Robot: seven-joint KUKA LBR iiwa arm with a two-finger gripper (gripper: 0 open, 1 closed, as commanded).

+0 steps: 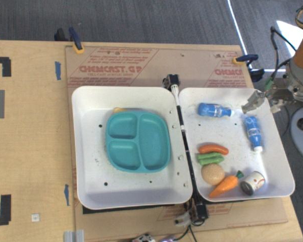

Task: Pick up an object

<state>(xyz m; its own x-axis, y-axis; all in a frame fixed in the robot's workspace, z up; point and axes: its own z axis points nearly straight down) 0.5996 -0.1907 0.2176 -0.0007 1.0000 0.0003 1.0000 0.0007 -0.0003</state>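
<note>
Wooden tabletop (30, 150), two bins. Claw (252, 102) over right bin's (285, 178) far corner; spread or not, can't tell. Nearby blue bottle (253, 132): light, rigid, slick; grip mid-body.

Grey carpet floor (156, 14) behind a wooden bench (25, 135)

I work in a robotics lab. My bench (30, 135) is plain wood with blue tape marks (57, 70), and a printed cardboard sheet (156, 64) is held to it by clamps (77, 40). Two white bins (86, 135) are joined together, loose cables (280, 44) trail nearby, and grey carpet (141, 9) lies beyond.
</note>
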